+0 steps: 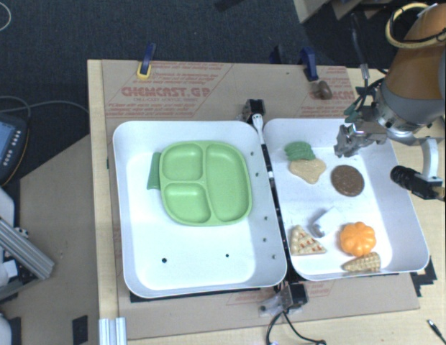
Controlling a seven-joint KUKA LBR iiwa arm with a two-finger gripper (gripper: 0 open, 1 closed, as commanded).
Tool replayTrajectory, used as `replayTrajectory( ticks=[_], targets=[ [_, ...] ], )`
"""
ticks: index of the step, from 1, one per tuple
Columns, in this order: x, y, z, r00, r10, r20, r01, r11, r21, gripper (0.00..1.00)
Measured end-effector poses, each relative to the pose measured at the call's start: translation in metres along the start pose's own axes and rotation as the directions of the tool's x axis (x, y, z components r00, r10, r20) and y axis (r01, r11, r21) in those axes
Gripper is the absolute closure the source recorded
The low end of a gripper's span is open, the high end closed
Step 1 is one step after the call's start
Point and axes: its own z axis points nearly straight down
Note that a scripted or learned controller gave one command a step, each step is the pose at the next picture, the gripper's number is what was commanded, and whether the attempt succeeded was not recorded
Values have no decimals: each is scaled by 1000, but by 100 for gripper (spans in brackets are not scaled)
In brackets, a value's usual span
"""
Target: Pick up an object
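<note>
Hovering end effector (347,145) above right bin (403,225)

Your arm (417,56) is cut off by the frame's right edge. Gripper (347,144) is too small and dark to read. Green mat (153,171) is mostly hidden under the divided plate (206,182) near the left bin's (129,214) left edge.

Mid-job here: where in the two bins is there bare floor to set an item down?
Left bin: a wide bare strip along its near edge, in front of the green divided plate. Right bin: a small bare patch mid-floor between the brown disc and the orange pumpkin. Crowded near the end effector and along the near edge.
</note>
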Motion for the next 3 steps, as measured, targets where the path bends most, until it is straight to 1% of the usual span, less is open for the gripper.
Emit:
replayTrajectory(
  ticks=[1, 2, 3],
  targets=[
    [0, 1, -11, 1000, -1, -1, 1, 1000, 5, 100],
    [37, -29, -1, 1000, -2, -5, 2, 1000, 13, 100],
    [28, -21, -19, 1000, 0, -1, 0, 1000, 5, 100]
  ],
)
